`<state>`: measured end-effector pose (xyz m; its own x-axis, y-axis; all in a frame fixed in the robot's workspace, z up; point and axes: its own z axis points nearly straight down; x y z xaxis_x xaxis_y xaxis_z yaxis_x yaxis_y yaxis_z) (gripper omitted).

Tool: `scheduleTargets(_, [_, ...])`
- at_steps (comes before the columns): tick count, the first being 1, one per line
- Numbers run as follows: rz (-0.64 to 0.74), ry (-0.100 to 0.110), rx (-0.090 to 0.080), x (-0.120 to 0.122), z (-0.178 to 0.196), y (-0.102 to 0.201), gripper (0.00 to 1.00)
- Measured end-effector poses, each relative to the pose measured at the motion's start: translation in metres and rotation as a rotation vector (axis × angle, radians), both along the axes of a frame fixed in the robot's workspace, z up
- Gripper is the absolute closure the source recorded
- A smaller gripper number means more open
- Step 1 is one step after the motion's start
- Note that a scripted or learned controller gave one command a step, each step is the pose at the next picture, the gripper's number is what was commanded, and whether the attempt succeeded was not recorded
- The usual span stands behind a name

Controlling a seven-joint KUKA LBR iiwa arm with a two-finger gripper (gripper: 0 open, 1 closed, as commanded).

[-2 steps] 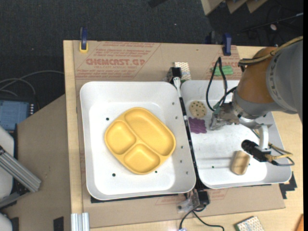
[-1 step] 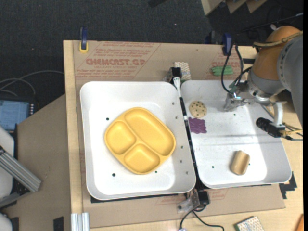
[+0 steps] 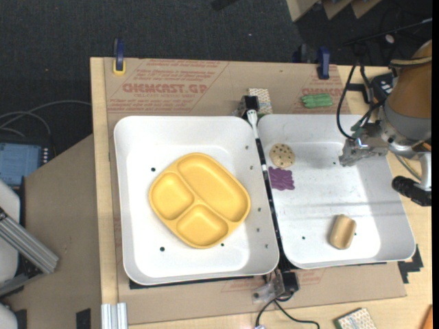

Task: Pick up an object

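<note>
Where the bench (image 3: 171, 81) meets dark carpet, two white bins sit side by side. Left bin (image 3: 130, 184) holds a yellow tray (image 3: 199, 199). Right bin (image 3: 377, 204) holds a cookie (image 3: 282, 155), purple piece (image 3: 281, 179) and tan cylinder (image 3: 341, 232); the gripper (image 3: 351, 153) hovers far-right, its state perhaps hidden.

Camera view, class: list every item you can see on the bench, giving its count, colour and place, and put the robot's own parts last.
Bins: two, white, side by side on the bench.
Divided plate: one, yellow, three compartments, in the left bin.
Cookie: one, tan with dark specks, right bin, near its left wall.
Purple piece: one, purple, just below the cookie.
Bread-like roll: one, tan, lower part of the right bin.
Green item: one, green, on the bench above the right bin.
Clamps: two, blue, along the bench's far edge.
Arm: one, grey with orange band, at the right.
Jaws: over the right bin's upper part.
</note>
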<state>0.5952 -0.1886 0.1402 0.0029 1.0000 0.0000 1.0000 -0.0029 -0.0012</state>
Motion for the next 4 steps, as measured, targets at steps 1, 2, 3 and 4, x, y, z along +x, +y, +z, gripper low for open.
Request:
scheduleTargets(1, [-0.001, 0.005, 0.000, -0.005, -0.059, -0.037, 1.00])
scheduleTargets(2, [0.010, -0.007, 0.000, 0.042, -0.055, 0.025, 1.00])
scheduleTargets(3, [-0.001, -0.001, -0.001, 0.004, -0.015, -0.019, 1.00])
scheduleTargets(4, [0.000, 0.004, 0.001, -0.026, -0.058, -0.036, 1.00])
